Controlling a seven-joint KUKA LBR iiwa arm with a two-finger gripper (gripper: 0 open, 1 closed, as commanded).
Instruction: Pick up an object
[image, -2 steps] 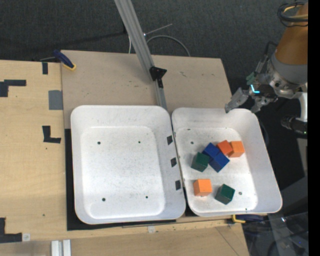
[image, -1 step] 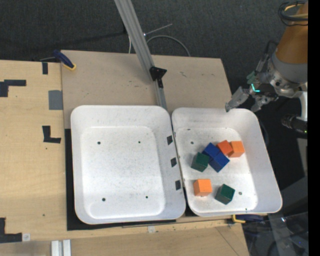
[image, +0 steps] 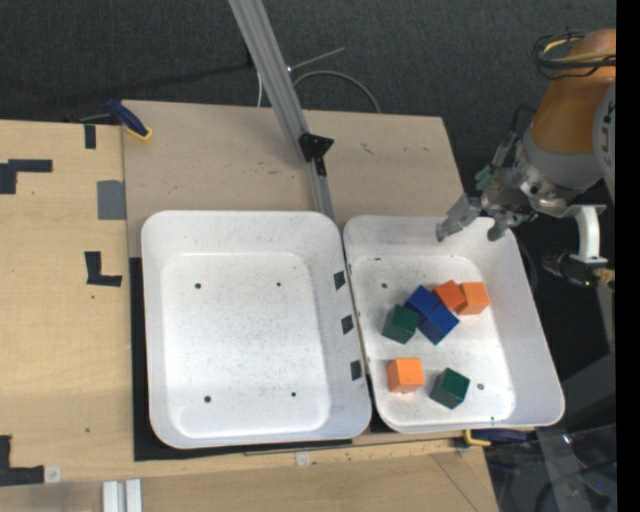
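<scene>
Nothing is picked up yet: the gripper hangs with fingers spread and empty over the far edge of the right bin, while the blocks, among them a blue block, lie untouched toward its near half.

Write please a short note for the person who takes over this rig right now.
Gripper: jaws open, holding nothing, above the far rim of the right bin.
Blocks, all in the right bin: two orange blocks touching a blue block, a green block beside the blue one, one more orange block and one more green block nearer the front.
Done: nothing picked up yet.
Left: lower onto a block, close, lift. The front two stand apart, so they are probably easier.
</scene>
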